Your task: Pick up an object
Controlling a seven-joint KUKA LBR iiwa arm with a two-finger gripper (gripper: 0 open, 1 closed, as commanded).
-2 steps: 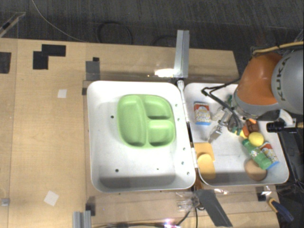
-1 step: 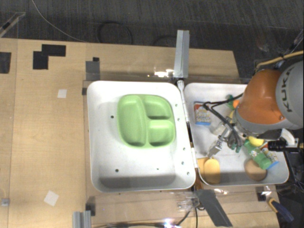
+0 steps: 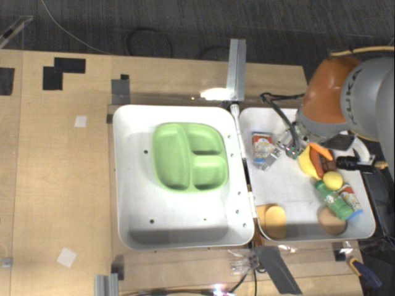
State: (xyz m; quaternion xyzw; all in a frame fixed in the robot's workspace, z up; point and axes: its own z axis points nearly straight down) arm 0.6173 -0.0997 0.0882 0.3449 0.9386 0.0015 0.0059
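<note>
My gripper (image 3: 288, 142) hangs low over the upper middle of the right bin (image 3: 290, 193), under the grey arm with its orange band (image 3: 326, 94). Just left of it lies a small red, white and blue packet (image 3: 264, 151). To its right sit a yellow banana (image 3: 306, 161) and an orange carrot-like piece (image 3: 321, 152). Further toward the front are a lemon (image 3: 332, 180), a green bottle (image 3: 338, 203), a brown rounded object (image 3: 331, 221) and a tan bun-like object (image 3: 272, 217). Nothing shows in the gripper's hold.
The left bin (image 3: 133, 184) holds a green divided tray (image 3: 188, 156). A metal post (image 3: 236, 66) stands behind the wall between the bins. Black cables (image 3: 278, 106) run along the arm near the right bin's back edge.
</note>
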